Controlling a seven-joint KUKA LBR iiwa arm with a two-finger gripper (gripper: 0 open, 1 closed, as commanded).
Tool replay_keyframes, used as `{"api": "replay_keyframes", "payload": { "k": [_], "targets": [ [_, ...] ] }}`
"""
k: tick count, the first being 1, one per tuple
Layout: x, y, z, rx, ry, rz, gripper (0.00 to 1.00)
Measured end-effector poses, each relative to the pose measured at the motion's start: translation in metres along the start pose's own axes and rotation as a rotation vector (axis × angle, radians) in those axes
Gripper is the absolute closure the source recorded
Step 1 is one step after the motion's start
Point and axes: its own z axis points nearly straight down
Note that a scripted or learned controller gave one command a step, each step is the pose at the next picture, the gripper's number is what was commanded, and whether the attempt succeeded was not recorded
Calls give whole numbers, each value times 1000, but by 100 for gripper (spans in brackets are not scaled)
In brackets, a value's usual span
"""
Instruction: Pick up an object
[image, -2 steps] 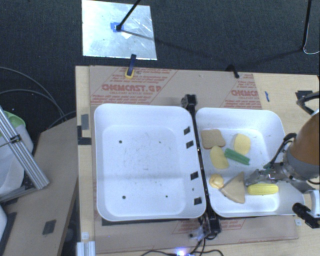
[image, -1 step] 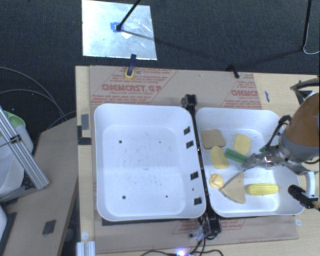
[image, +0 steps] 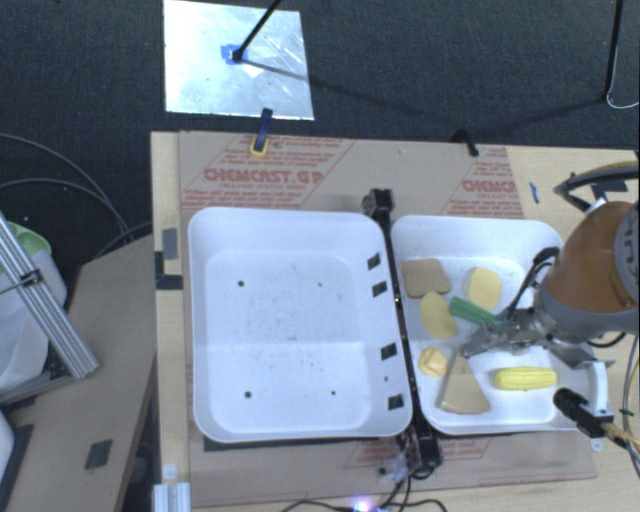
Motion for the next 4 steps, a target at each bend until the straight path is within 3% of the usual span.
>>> {"api": "replay_keyframes", "payload": {
  "k": [1, 2, 3, 4],
  "targets": [
    [-24, 30, -7, -7, -5, 1, 0],
    [76, 16, 1, 1, 1, -3, 0],
    [75, -25, 0, 0, -1, 5, 0],
    [73, -22, -12, -8, -5, 4, 100]
  ]
}}
